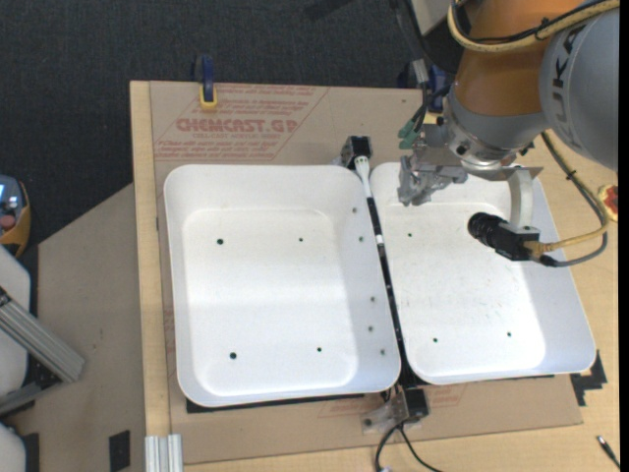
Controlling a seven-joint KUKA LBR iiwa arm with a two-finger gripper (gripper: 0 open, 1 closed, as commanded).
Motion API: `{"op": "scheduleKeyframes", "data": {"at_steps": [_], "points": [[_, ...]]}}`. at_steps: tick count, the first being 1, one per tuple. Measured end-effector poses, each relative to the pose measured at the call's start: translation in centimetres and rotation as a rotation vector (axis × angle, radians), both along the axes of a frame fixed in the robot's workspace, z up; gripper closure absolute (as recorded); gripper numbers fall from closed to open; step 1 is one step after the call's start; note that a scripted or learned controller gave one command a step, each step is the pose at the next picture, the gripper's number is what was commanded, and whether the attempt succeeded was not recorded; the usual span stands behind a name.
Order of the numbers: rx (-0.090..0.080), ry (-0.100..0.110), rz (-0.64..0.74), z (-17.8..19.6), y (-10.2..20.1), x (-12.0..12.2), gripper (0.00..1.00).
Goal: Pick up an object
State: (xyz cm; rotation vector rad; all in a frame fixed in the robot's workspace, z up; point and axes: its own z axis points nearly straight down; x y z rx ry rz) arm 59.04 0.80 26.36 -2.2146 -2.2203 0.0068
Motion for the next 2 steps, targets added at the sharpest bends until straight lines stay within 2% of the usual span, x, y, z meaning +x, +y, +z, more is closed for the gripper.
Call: {"op": "scheduleKeyframes", "data": {"at_steps": [1,2], "points": [[-0.002,-0.012,-0.003,3.2,-1.1,-0.3,1.0],[-0.003,-0.016,-0.003,9.8,-5.1,6.2,1.0]]}}
